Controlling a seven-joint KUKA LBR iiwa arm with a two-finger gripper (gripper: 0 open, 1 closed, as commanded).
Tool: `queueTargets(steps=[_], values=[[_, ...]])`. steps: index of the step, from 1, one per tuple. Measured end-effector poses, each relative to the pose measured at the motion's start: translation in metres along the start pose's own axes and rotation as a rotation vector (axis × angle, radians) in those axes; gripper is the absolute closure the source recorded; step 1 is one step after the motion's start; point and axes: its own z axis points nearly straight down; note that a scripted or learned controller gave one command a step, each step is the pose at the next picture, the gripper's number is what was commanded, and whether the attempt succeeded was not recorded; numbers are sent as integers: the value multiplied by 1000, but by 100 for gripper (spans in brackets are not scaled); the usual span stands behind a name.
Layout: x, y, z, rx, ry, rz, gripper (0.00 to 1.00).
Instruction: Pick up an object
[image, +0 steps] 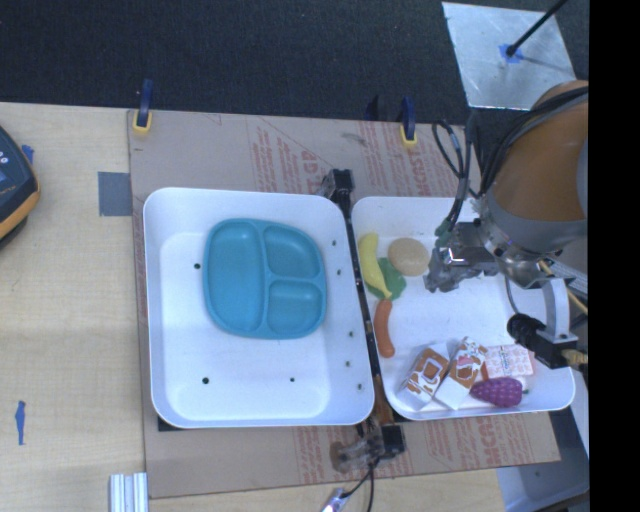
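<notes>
The right bin (420, 320) holds a yellow banana (371, 263), a green piece (392, 280), a tan round piece (408, 256), an orange carrot-like stick (384, 327), two small brown-and-white cartons (428, 375), a white packet (508, 360) and a purple grape bunch (498, 391). My gripper (445, 275) hangs over the upper middle of that bin, just right of the tan piece. Nothing shows between its fingers.
The left bin (170, 380) holds a blue divided plate (265, 277). Clamps (341, 183) sit where the two bins meet, at top and bottom. A dark device (12, 180) lies at the bench's left edge. The arm's body (535, 170) covers the right bin's top right.
</notes>
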Motion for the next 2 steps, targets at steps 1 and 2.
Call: queueTargets(steps=[1, 2], values=[[-1, 0, -10, 0, 0, -2, 100], [-1, 0, -20, 0, -1, -5, 100]])
